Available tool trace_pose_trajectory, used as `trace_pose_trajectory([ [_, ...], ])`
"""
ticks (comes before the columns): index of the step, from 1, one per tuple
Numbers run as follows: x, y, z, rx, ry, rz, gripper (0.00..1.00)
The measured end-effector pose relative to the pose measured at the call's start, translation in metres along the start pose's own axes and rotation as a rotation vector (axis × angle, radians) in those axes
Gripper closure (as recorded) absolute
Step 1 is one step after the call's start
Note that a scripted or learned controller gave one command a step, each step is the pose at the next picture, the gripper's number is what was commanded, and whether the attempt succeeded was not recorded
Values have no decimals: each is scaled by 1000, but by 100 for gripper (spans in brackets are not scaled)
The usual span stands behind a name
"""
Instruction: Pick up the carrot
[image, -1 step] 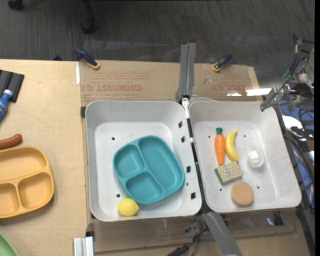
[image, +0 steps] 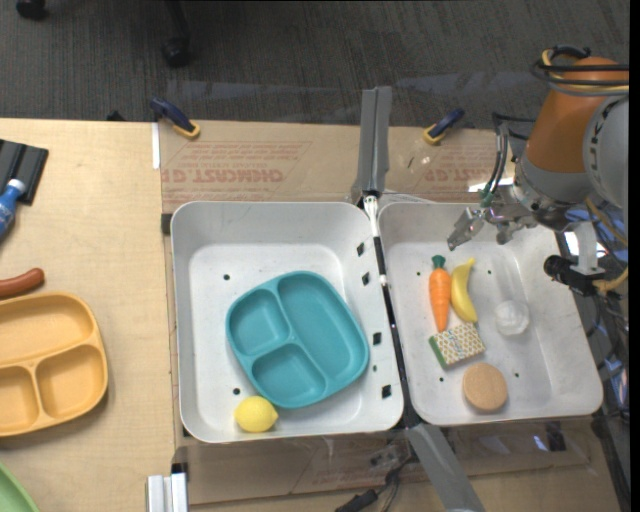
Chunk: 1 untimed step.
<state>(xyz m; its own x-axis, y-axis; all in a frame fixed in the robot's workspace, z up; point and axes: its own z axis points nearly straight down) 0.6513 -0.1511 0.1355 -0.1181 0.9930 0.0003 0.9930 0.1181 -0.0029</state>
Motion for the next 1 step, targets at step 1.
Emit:
trace_pose_trajectory([
  [1, 49, -11, 44, -1, -1, -10, 0],
])
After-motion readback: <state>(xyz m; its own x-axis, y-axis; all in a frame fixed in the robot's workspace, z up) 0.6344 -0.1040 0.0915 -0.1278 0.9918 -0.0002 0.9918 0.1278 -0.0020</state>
